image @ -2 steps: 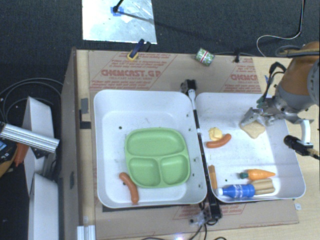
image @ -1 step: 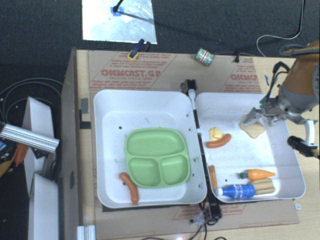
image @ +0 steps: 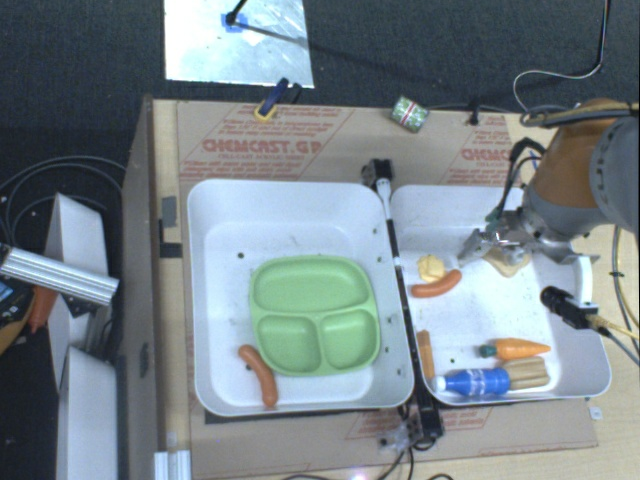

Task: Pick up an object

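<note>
My gripper hangs low over the back of the right bin, reaching in from the right. A tan block lies just right of it, partly under the wrist. A yellow piece and an orange sausage lie to the gripper's front left, a short gap away. Along the bin's front edge lie a carrot, a blue bottle and a beige stick. A thin orange stick rests by the bin's left wall.
The left bin holds a green divided plate and a second sausage at its front left. The arm's black fitting juts over the right bin's right side. A small green can sits on the cardboard behind the bins.
</note>
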`<state>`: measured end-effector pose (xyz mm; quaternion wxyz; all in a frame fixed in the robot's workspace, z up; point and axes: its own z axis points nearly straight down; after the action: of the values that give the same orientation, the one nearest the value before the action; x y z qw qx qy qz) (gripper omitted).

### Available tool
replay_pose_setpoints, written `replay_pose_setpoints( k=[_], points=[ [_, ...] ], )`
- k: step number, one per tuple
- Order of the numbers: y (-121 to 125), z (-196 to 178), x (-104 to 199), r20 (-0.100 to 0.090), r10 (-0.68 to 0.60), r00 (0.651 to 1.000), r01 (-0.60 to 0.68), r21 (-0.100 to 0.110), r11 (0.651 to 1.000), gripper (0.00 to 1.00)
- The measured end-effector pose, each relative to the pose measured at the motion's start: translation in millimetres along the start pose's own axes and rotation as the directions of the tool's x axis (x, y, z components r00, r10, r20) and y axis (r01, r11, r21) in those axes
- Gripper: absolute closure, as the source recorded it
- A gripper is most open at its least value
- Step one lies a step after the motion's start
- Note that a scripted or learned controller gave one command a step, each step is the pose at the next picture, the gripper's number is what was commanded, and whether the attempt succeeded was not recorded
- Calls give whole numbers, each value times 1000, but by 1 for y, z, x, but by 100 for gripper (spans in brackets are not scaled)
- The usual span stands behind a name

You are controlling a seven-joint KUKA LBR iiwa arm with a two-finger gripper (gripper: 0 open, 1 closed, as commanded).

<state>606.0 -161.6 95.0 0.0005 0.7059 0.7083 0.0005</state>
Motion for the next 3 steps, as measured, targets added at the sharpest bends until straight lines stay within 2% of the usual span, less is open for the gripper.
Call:
replay_pose_setpoints(
  k=[1, 2, 3],
  points=[
    [-2, -12, -32, 2, 2, 1000, -2, -1, 1000, 0],
    [-10, 10, -45, 1, 2, 1000, -2, 0, 1000, 0],
    [14, 10, -2, 0, -1, 1000, 1, -1, 1000, 0]
  ],
)
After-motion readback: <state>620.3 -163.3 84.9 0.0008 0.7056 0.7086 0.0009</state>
